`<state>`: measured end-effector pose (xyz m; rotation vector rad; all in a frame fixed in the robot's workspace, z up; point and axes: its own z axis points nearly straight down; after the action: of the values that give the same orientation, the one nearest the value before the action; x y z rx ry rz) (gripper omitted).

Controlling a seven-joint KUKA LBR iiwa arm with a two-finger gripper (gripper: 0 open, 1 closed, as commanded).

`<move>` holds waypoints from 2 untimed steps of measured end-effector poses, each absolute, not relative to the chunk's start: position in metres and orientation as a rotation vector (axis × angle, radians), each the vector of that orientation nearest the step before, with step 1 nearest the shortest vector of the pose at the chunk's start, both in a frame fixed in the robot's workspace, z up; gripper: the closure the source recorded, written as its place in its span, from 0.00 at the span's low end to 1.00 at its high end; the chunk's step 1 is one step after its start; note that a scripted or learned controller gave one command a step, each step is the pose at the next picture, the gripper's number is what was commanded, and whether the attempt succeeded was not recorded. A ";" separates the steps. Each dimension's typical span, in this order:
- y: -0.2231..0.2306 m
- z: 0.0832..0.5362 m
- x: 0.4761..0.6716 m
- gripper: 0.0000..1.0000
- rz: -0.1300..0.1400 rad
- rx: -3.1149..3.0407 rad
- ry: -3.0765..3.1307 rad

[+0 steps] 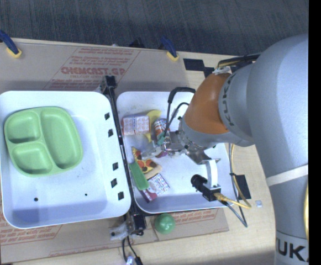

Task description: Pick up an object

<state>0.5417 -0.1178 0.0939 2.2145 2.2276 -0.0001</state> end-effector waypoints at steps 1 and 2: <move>-0.116 0.105 0.543 1.00 0.004 2.209 2.234; -0.132 0.230 0.513 1.00 0.000 2.217 2.223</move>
<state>0.5129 -0.1320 0.2302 2.2173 2.2233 0.0002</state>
